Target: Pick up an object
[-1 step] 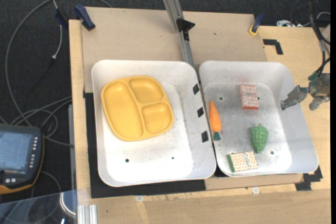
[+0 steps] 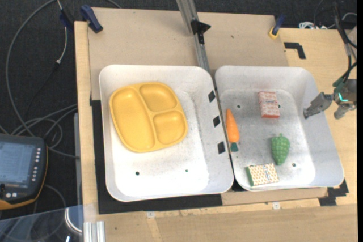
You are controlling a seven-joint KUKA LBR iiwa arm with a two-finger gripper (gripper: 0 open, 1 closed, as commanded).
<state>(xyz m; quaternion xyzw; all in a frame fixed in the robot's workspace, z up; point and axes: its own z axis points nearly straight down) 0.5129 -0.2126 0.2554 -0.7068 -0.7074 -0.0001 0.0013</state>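
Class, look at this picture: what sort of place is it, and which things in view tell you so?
Probably a robotics lab test bench. Two white bins sit side by side on a clamped board, holding toy food such as a carrot and a yellow divided plate. A tool reaches in, and a control pendant lies on the floor among cables.

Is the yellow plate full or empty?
Empty. The yellow plate in the left bin shows three bare compartments with nothing in them.

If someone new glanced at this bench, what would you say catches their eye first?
Probably the big yellow divided plate, alone in the left bin. Next, the right bin's small items: an orange carrot by its left wall, a green toy and two small boxes. The gripper sits at that bin's right rim.
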